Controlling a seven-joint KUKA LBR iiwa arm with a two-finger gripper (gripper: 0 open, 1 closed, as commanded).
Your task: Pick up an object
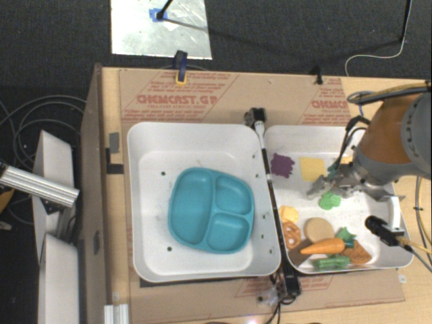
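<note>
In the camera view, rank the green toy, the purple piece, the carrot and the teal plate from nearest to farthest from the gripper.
Measured from the gripper:
1. green toy, just below the gripper in the right bin.
2. purple piece, to its left in the same bin.
3. carrot, near the right bin's front edge.
4. teal plate, in the left bin.

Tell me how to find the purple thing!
Look at the right bin, the one full of toy food. Go to its upper left corner, next to the divider between the two bins. The purple thing lies there, left of the yellow piece; nothing else in the bin is purple.
</note>
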